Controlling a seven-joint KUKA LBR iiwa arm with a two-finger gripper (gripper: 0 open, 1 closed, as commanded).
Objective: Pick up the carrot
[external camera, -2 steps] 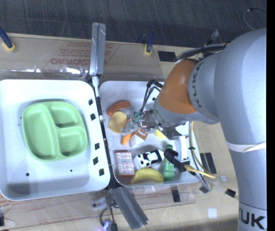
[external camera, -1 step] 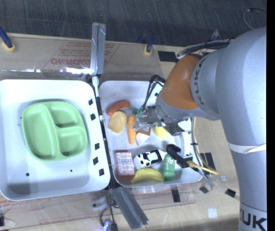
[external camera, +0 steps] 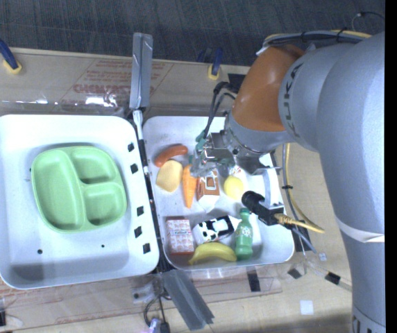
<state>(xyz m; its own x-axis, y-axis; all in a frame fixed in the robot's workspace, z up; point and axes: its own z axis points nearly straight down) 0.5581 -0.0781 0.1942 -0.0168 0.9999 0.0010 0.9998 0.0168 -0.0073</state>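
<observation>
Left bin (external camera: 4,186) has a green divided plate (external camera: 79,188) sitting in it. Over in the right bin (external camera: 282,255), near its left wall, there's a sausage (external camera: 170,153), a yellowish potato-looking thing (external camera: 169,175), and the carrot (external camera: 188,186) lying lengthwise just beside that. The hand (external camera: 207,159) sits right above the carrot's top end, can't tell if it's clenched or released. Along the front edge: small red box (external camera: 179,234), banana (external camera: 212,253), green bottle (external camera: 244,234). A lemon (external camera: 234,186) sits mid-bin.
</observation>
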